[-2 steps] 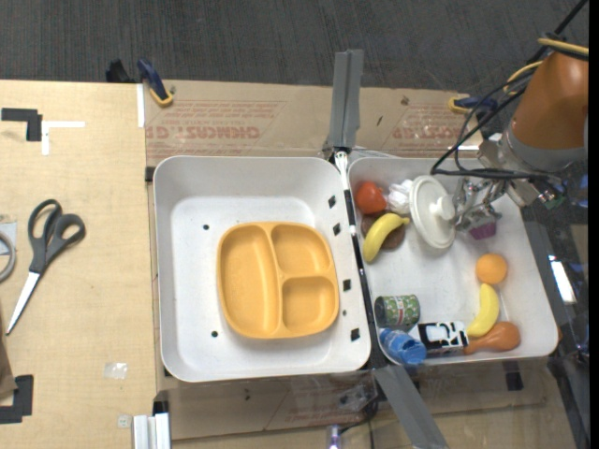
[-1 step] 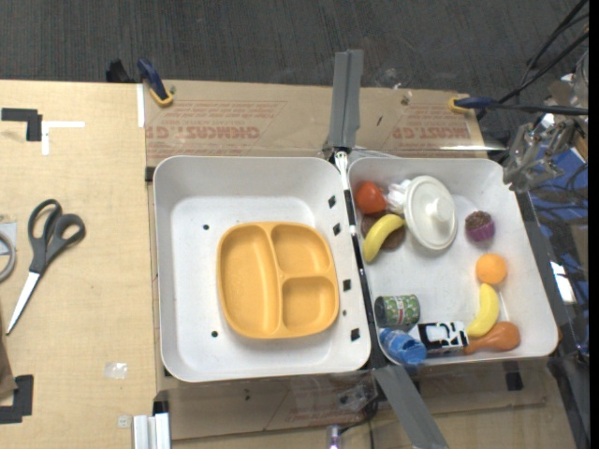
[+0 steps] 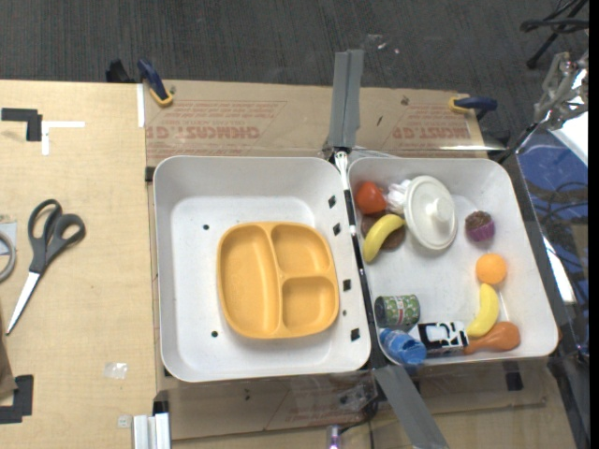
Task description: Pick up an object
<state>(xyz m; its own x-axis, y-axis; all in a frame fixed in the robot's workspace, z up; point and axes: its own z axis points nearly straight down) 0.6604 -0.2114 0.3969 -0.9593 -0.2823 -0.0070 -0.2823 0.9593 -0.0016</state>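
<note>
The right bin [image 3: 520,215] holds several small things. A white lidded bowl [image 3: 430,211] sits near its back, with a red tomato [image 3: 370,196] and a yellow banana [image 3: 381,235] to its left. A purple fruit [image 3: 479,225] lies to the right of the bowl. An orange ball [image 3: 490,268], a second banana [image 3: 484,311] and an orange carrot-like piece [image 3: 496,339] lie at the front right. A green can [image 3: 397,311], a black and white item [image 3: 442,336] and a blue item [image 3: 404,348] lie along the front. The left bin [image 3: 182,251] holds a yellow divided plate [image 3: 278,279].
Scissors [image 3: 42,246] lie on the wooden bench to the left of the bins. Cardboard [image 3: 243,129] sits behind the bins, held by blue clamps [image 3: 154,80]. A grey bar [image 3: 346,96] stands at the back between the bins.
</note>
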